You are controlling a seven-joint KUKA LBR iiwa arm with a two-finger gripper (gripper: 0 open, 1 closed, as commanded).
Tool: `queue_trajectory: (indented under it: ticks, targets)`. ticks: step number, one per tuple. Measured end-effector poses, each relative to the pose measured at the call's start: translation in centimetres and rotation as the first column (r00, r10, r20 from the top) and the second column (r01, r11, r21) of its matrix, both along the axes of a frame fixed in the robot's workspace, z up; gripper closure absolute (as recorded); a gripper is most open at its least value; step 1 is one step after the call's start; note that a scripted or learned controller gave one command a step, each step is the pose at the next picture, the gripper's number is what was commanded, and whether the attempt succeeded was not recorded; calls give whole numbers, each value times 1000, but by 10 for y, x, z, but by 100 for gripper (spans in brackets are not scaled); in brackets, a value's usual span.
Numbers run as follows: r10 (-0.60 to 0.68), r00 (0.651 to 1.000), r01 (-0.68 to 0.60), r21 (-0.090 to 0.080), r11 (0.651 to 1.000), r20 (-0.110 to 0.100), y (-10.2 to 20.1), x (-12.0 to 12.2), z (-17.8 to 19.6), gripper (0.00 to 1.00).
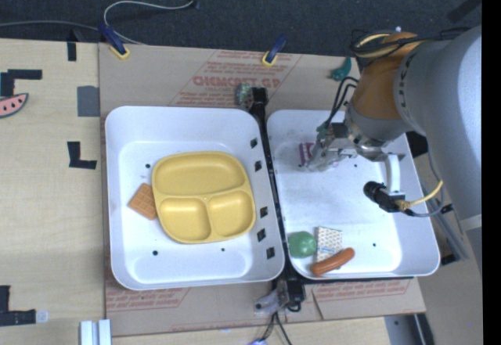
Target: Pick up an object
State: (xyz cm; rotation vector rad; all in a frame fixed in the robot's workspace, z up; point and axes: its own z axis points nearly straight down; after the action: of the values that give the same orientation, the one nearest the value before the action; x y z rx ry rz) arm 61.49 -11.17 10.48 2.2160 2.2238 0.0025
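Grey with an orange band above its wrist, the robot arm (427, 93) looms closest to the lens and reaches into the right white bin (407, 253), its two-finger gripper (319, 156) set low over the upper left part of that bin's floor. A small pink-and-white ribbed object (306, 153) lies just beside the fingertips, on their left; whether the jaws are parted or closed I cannot tell. Well below the jaws, near the bin's front wall, sit a round green plastic piece (301, 242), a white patterned wedge (329, 238) and an orange-red toy sausage (333, 260). Far to the jaws' left, in the left white bin (125, 179), rests a yellow three-compartment plastic tray (203, 196) with a tan cracker-like square (143, 201) touching its left edge.
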Motion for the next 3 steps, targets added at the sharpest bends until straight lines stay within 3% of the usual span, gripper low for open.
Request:
queue_trajectory:
  ticks: [1, 2, 3]
  targets:
    - [0, 1000, 0, 0, 1000, 0, 0, 0, 0, 0]
    - [1, 1000, -1, 2, 1000, -2, 1, 0, 9, 100]
    - [1, 1000, -1, 2, 1000, -1, 1, 0, 9, 0]
